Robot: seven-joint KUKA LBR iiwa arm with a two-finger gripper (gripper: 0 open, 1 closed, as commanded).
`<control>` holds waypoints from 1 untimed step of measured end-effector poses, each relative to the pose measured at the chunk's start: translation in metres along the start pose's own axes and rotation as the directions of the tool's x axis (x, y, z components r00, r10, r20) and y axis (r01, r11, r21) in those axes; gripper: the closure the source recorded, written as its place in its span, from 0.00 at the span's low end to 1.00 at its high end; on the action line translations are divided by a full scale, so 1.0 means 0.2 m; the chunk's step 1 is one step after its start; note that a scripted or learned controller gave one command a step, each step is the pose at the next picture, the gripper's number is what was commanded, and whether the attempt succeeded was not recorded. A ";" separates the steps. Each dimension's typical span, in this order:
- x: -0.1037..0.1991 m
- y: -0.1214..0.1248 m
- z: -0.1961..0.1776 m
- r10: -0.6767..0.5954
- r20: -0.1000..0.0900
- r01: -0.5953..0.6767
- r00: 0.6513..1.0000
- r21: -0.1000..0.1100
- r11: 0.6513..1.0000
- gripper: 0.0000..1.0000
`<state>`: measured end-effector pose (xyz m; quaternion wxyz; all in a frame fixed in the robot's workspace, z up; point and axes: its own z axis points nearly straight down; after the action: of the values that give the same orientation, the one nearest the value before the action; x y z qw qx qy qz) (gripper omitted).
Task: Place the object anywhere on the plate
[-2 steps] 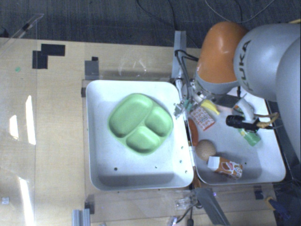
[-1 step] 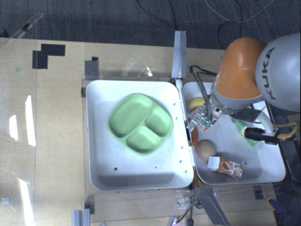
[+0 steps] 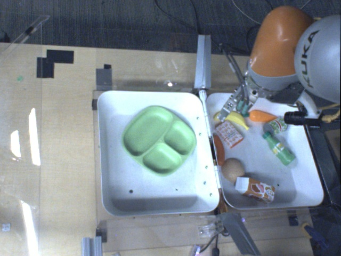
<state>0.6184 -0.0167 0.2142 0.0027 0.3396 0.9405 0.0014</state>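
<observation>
A green plate (image 3: 159,138) with three compartments lies in the left bin (image 3: 114,191). My gripper (image 3: 234,106) hangs over the far left part of the right bin (image 3: 306,191), just above a yellow banana (image 3: 237,120). Beside it lie an orange carrot (image 3: 261,116), a red and white packet (image 3: 229,134), a green bottle (image 3: 278,146), a small can (image 3: 278,125), a brown egg-like ball (image 3: 232,169) and a brown and white carton (image 3: 257,189). Nothing shows between the fingers.
A metal bar (image 3: 202,63) runs back from the divide between the bins. The arm's orange band (image 3: 279,33) and grey body (image 3: 322,57) loom over the right bin's far corner. Black cables (image 3: 176,4) lie behind the bench.
</observation>
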 end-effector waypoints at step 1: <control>0.14 -0.14 0.15 0.029 -0.002 -0.029 1.000 0.002 1.000 1.00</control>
<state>0.5785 -0.0209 0.1834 0.0016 0.3534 0.9355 0.0009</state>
